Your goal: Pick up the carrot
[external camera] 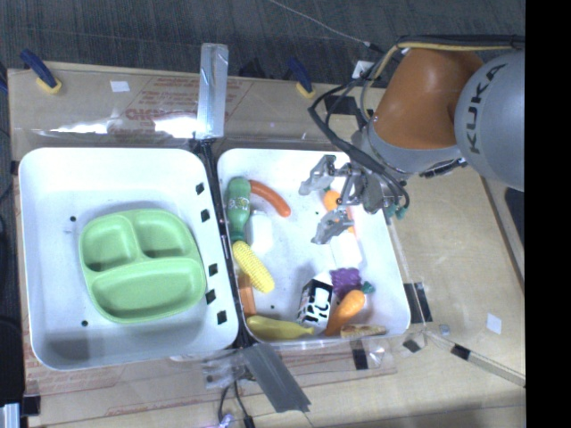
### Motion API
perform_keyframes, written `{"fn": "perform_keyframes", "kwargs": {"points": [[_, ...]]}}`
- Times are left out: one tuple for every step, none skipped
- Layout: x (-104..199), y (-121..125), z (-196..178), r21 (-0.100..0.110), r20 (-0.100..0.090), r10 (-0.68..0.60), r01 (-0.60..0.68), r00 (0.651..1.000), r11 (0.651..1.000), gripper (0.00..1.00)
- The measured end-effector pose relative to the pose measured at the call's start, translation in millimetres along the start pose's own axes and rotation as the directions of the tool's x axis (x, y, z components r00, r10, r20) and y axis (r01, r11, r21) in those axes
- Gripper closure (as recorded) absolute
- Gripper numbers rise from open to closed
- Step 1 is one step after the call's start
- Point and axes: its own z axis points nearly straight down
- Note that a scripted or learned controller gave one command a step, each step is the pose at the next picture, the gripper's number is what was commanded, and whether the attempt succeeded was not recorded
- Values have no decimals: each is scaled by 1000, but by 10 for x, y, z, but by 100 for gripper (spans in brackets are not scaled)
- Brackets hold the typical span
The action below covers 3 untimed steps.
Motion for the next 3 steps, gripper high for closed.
{"fn": "perform_keyframes", "kwargs": {"points": [[-410,-494,307,-1,-1,-13,13,1000,1000,0],[-635,-616,1254,-3,-5,-16,16,1000,1000,0],[-676,-602,1094,0,6,-23,23,1000,1000,100]]}}
